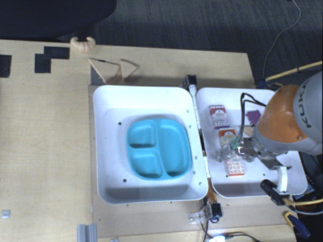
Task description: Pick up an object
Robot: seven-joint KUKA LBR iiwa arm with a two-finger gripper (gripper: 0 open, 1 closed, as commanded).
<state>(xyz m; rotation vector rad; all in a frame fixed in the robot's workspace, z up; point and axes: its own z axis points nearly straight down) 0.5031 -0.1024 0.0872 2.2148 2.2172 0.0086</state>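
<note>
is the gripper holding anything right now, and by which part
Cannot be told: the gripper is down in the right bin among small red-and-white packets, too blurred to show a hold.

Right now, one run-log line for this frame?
arm: over right bin | gripper: low among small packets, fingers unclear | nearest: red-white packet | left bin: blue divided tray | pick: unconfirmed

I count two white bins [108, 135], one blue divided tray [159, 147], three small red-and-white packets [217, 117] and one purple item [253, 117].
</note>
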